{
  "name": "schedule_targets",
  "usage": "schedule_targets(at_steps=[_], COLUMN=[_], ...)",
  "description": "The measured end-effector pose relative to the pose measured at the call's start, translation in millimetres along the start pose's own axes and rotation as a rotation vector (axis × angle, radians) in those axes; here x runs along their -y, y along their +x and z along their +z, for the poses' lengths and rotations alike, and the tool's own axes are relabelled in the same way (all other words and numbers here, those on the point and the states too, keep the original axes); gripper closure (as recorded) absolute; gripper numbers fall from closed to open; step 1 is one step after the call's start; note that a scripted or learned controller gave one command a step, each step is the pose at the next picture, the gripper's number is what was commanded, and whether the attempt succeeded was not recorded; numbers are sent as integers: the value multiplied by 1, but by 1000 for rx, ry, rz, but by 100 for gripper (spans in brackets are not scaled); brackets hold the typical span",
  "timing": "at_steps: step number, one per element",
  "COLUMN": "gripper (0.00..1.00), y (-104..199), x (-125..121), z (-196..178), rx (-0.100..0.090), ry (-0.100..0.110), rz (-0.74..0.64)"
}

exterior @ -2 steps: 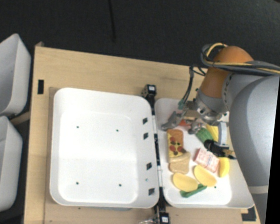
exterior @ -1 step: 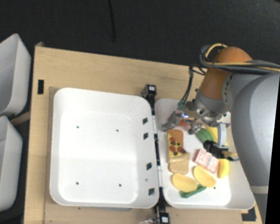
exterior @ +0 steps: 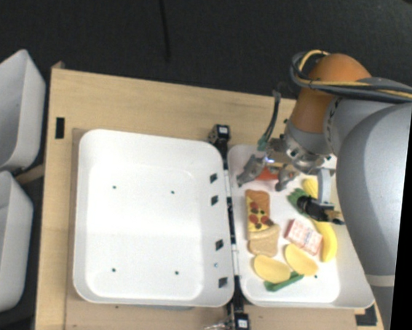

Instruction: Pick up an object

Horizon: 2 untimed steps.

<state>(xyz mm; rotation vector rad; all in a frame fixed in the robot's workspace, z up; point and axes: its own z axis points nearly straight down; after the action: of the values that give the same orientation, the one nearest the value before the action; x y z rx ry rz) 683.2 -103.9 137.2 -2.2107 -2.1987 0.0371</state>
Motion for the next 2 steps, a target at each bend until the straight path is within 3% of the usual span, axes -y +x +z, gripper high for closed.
schedule_targets(at_steps=[1,2], gripper=[0,100], y=[-8,-11], x=[-1,-1], z=[31,17], rx=[-1,3], ry=[15,17], rz=[7,4])
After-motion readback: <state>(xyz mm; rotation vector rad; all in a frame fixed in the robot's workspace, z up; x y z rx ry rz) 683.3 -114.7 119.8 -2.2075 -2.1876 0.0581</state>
